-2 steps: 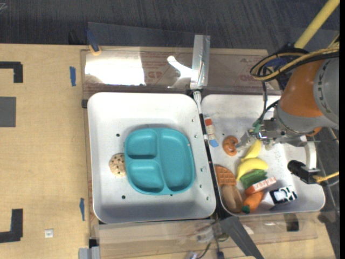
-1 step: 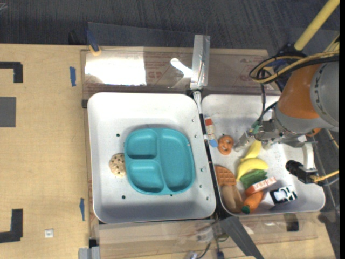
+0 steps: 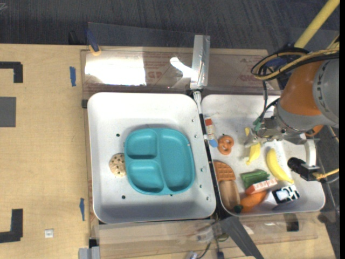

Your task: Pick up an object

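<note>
The right bin (image 3: 232,106) holds several toy foods. Among them are a small orange pumpkin (image 3: 225,143), a yellow banana (image 3: 276,165), a smaller yellow piece (image 3: 253,153), a green item (image 3: 254,177), a brown waffle (image 3: 224,171) and a tan bread roll (image 3: 230,194). An orange piece (image 3: 253,199), a red and white box (image 3: 264,185) and a black and white item (image 3: 285,194) lie near the front edge. My gripper (image 3: 259,134) hangs low in this bin, just above the smaller yellow piece and left of the banana. I see nothing clearly held.
The left bin (image 3: 102,161) holds a teal divided plate (image 3: 160,159) with a speckled cookie (image 3: 117,164) at its left side. The grey arm with its orange band (image 3: 303,97) and cables covers the right bin's far right part. Cardboard lies to the left.
</note>
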